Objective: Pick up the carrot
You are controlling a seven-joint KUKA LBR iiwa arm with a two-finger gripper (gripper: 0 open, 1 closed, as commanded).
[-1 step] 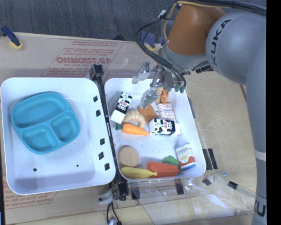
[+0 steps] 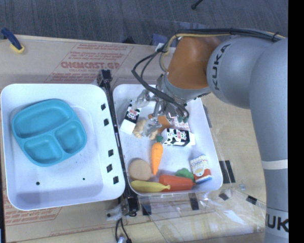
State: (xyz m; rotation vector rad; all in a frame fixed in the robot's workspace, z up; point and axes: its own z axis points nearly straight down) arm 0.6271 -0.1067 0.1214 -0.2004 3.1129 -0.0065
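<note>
While pincer (image 2: 159,116) hovers, state unclear | carrot (image 2: 156,156) lies just below it | right bin (image 2: 213,151)

The bench (image 2: 228,120), covered in brown printed cardboard (image 2: 86,62), bears two shallow white bins side by side: the left bin (image 2: 20,191) and the right bin (image 2: 213,153), their adjoining rims touching.

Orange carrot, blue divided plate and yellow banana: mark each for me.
Orange carrot (image 2: 156,157), camera view, middle of its body.
Blue divided plate (image 2: 48,131), camera view, central ridge between its compartments.
Yellow banana (image 2: 148,186), camera view, middle of its length.
</note>
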